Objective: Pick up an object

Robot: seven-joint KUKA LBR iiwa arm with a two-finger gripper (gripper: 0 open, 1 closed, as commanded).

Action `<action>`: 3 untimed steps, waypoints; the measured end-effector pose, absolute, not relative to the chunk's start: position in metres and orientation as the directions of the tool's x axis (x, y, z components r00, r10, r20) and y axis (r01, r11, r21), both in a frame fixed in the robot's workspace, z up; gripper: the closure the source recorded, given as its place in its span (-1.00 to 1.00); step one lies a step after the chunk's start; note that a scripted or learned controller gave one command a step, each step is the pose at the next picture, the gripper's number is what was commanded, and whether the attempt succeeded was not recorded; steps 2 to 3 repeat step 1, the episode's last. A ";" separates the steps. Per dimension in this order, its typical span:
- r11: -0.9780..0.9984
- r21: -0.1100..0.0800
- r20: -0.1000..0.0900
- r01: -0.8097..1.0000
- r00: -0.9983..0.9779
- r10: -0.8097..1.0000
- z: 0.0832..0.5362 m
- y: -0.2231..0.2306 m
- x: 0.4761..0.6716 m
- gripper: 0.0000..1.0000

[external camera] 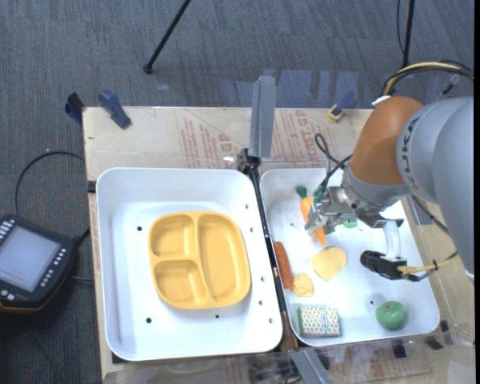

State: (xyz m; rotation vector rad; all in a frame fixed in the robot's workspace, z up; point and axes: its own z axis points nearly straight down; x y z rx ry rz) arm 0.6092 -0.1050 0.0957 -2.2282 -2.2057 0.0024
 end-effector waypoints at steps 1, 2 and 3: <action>-0.067 0.010 0.001 0.998 0.067 0.998 0.204 -0.075 0.638 1.00; -0.067 0.010 0.001 0.998 0.067 0.998 0.204 -0.075 0.638 1.00; -0.067 0.010 0.001 0.998 0.067 0.998 0.204 -0.075 0.638 1.00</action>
